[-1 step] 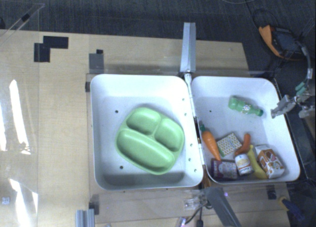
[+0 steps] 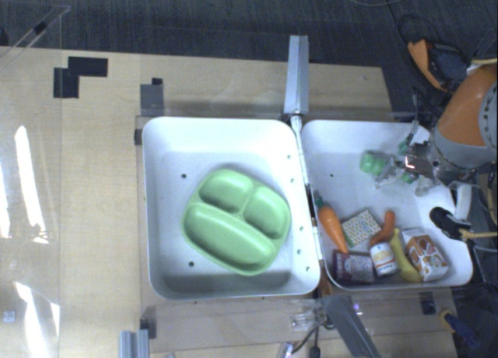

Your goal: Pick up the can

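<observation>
Wooden table, 2 bins. I judge the green can light, rigid, slippery; grip mid-body. Claw adjacent, state indeterminate.

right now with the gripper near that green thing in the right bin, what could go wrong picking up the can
1. The gripper sits by a green object at the back of the right bin, while the small can lies at the front, so it may grab the wrong thing.
2. The can is wedged among a banana, a dark pouch and a carrot, so a grasp could catch a neighbour.
</observation>
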`<action>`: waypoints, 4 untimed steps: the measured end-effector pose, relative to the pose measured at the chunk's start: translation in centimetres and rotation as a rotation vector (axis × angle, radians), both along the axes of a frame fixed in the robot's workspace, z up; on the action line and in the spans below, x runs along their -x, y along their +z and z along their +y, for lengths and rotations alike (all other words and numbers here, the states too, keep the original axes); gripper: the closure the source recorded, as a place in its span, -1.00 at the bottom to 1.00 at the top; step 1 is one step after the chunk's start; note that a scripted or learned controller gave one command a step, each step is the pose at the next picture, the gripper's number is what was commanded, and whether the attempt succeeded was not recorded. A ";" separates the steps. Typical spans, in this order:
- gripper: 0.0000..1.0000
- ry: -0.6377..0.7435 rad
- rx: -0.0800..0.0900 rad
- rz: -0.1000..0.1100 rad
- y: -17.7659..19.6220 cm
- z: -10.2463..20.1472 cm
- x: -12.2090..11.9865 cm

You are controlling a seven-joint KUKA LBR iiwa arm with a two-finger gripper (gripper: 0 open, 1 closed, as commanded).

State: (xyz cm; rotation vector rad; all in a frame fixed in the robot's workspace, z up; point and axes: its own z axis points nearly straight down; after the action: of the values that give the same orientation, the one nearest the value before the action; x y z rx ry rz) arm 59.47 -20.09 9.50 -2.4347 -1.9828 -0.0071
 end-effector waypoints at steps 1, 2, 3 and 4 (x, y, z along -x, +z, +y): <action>-1.00 -0.057 0.004 -0.007 -0.6 5.4 2.4; -1.00 -0.069 0.006 -0.005 -0.8 2.5 -3.0; -1.00 -0.306 0.004 0.000 0.8 1.4 -0.5; 1.00 -0.296 0.005 -0.003 1.9 1.6 -0.6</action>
State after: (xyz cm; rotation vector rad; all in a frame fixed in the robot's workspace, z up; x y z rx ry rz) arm 60.11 -18.52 11.44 -2.7068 -1.6051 -0.0064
